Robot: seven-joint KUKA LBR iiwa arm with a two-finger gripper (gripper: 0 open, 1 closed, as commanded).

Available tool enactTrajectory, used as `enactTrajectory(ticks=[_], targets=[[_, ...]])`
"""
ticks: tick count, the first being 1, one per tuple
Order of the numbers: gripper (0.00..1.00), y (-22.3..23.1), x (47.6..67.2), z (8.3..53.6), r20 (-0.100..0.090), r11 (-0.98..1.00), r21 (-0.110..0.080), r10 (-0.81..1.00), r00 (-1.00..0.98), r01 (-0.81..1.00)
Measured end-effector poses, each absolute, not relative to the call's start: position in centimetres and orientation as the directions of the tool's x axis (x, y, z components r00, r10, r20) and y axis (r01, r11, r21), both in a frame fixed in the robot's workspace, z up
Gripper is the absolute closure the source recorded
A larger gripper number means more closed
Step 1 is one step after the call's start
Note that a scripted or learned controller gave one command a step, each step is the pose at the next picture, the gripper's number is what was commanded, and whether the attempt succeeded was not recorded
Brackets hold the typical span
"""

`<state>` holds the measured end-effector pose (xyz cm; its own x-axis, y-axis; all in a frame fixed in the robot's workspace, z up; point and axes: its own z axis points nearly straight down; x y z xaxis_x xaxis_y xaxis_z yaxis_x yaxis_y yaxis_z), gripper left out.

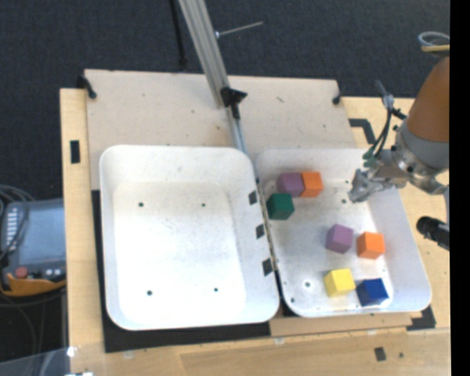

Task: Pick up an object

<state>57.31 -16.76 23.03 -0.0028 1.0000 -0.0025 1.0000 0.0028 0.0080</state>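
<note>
Beneath the gripper (362,188) lay bare floor of the right-hand bin (313,300), the tool hanging over the bin's upper right part with nothing visible between its fingers; how far they stood apart could not be told from this angle. Nearest, just to its left, an orange cube (312,183) touched a purple cube (290,184), with a green cube (280,206) close below that pair. Below the tool sat a second purple cube (339,238) beside a second orange cube (370,244). Farther down, a yellow cube (339,281) and a blue cube (372,291) rested near the bin's lower rim. Judged from here, a descent could meet empty floor, and the touching cubes could crowd a finger.
</note>
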Motion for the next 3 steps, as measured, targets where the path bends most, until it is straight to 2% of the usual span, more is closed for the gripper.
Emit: enactTrajectory(ticks=[1, 2, 3], targets=[[1.00, -16.9, 57.3, 19.9, -0.001, 0.000, -0.002, 1.000, 0.000, 1.000], [1.00, -11.5, 58.1, 21.1, 0.001, 0.008, 0.004, 1.000, -0.008, 1.000], [1.00, -6.8, 56.7, 22.1, 0.002, 0.007, 0.001, 1.000, -0.007, 1.000]])
